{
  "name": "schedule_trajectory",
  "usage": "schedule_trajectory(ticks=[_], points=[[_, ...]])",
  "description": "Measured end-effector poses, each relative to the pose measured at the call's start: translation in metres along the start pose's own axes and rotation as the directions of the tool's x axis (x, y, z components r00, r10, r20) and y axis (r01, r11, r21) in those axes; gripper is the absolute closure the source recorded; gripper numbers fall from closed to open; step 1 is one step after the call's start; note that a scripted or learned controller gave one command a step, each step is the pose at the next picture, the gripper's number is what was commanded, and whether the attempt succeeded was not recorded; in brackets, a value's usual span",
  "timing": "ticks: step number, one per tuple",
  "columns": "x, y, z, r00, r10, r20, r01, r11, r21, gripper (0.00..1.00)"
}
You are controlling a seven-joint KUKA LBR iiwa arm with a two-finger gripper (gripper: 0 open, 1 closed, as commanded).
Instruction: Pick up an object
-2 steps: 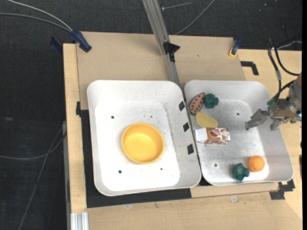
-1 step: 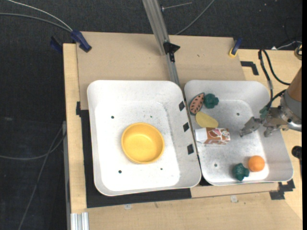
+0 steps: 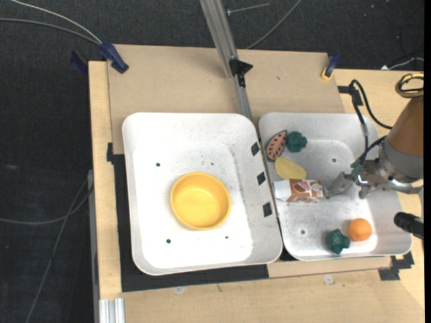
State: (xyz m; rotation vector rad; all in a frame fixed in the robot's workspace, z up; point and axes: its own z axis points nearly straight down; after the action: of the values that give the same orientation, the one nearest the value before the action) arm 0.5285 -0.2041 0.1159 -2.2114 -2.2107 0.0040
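The left bin holds a yellow bowl near its middle. In the right bin lie a strawberry-like toy touching a dark green toy, below them a yellow piece, then a small red and white packet. Near the front edge an orange ball sits just beside another green toy. The arm reaches in from the right, low over the right bin. The gripper is just beside the packet, on its right; its fingers look slightly apart and nothing is between them.
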Motion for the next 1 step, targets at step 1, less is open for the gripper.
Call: schedule_trajectory(ticks=[1], points=[[0.0008, -0.0002, 0.0207, 1.000, 0.001, 0.000, -0.001, 1.000, -0.001, 0.00]])
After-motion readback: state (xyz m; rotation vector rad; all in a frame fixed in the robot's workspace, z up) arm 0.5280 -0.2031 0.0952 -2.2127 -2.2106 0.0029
